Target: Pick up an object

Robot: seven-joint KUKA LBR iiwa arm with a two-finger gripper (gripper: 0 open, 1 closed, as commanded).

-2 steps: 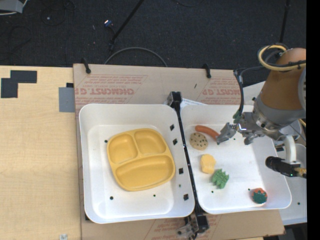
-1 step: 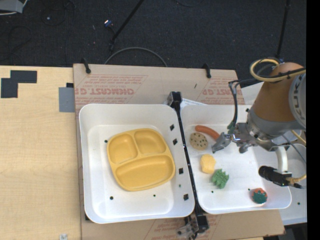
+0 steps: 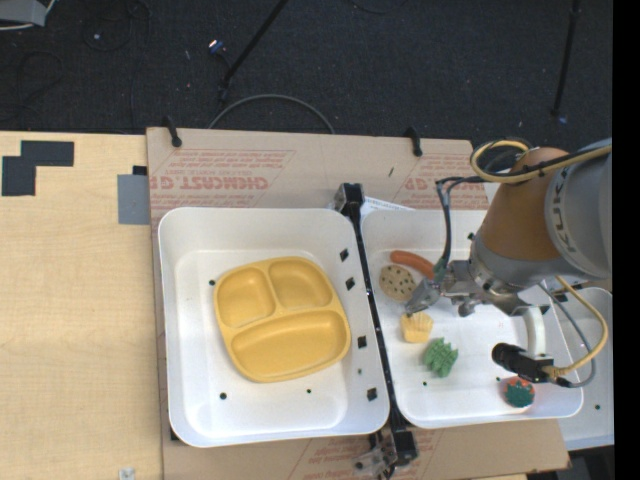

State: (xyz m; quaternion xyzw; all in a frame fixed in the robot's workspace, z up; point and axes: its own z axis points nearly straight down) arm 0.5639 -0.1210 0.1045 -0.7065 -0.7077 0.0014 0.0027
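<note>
The right bin (image 3: pixel 470 393) holds several small toy foods: an orange-red sausage (image 3: pixel 411 262), a round speckled cookie (image 3: pixel 397 283), a yellow chunk (image 3: pixel 417 326), a green broccoli-like piece (image 3: pixel 439 356) and a red and teal piece (image 3: pixel 518 394) in the front right corner. My gripper (image 3: pixel 428 296) hangs low over this bin, just above the yellow chunk and right of the cookie. Nothing is visibly held in it. The arm's grey body and orange band cover the bin's back right part.
In the left bin (image 3: pixel 172 268) lies a yellow divided plate (image 3: pixel 283 318). A black divider (image 3: pixel 362 298) runs between the two bins. Cables and a black fitting (image 3: pixel 518 358) trail off the arm over the right bin's front right area.
</note>
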